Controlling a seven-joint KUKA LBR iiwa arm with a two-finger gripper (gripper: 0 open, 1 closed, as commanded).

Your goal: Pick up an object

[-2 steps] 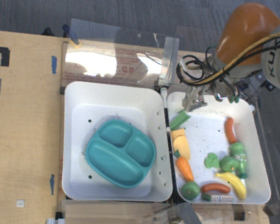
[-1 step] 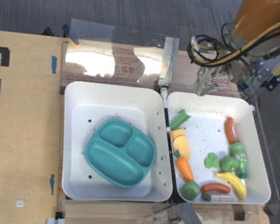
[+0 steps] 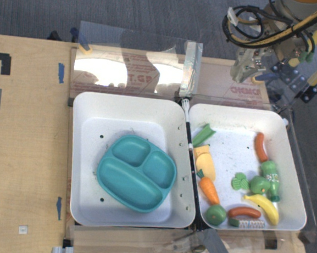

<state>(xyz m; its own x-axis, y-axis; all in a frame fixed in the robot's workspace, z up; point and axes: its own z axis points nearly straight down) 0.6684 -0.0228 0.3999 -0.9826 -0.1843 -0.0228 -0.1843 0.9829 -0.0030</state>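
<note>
The hand (image 3: 251,68) hangs high up behind the right bin (image 3: 293,162), and I cannot tell how it is set. The toy food lies in that bin: a carrot (image 3: 209,190), a banana (image 3: 265,206), two sausages and some green things. A blue plate (image 3: 137,172) sits in the left bin (image 3: 87,117).

A teal divided plate (image 3: 137,172) lies in the left white bin (image 3: 88,111) on the counter (image 3: 22,139), with blue tape (image 3: 60,72) left of that bin.
</note>
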